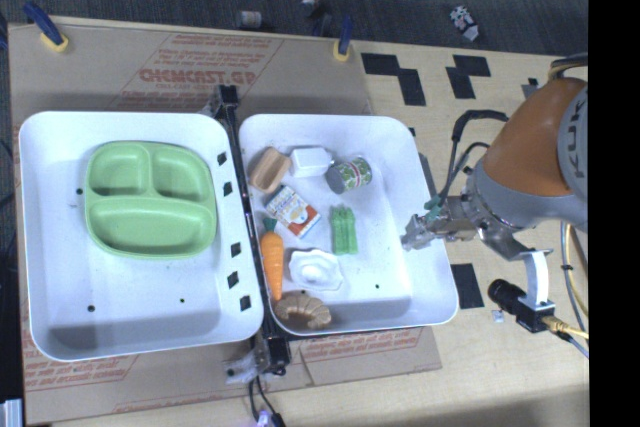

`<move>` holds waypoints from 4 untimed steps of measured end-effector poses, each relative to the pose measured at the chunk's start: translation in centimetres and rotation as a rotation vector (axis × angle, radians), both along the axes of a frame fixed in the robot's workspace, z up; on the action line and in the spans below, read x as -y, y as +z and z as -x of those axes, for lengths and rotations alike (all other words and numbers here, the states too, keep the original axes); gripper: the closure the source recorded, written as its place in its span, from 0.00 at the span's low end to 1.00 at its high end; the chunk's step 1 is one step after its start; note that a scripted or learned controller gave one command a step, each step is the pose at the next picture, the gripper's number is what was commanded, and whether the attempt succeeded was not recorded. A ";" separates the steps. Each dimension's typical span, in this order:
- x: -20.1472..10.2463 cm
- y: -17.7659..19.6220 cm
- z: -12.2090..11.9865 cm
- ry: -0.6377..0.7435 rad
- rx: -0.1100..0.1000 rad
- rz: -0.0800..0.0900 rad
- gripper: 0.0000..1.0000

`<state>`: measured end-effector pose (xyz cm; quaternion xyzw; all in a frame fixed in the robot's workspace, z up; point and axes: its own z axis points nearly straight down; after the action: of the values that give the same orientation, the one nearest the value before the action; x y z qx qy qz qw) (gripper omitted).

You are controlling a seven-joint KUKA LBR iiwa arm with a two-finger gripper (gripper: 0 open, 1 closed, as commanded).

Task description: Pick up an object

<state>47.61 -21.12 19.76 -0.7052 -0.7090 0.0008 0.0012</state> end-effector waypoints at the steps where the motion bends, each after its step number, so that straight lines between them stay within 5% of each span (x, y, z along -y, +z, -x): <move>1: -2.4 5.7 -0.1 0.000 0.005 0.001 1.00; 2: 0.0 -6.3 0.1 0.000 -0.002 -0.001 1.00; 3: 0.0 -5.2 -0.1 0.004 -0.001 -0.001 1.00; 4: 0.1 4.8 -0.2 0.001 0.006 0.003 1.00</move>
<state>47.76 -21.17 24.61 -0.7050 -0.7092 -0.0003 -0.0018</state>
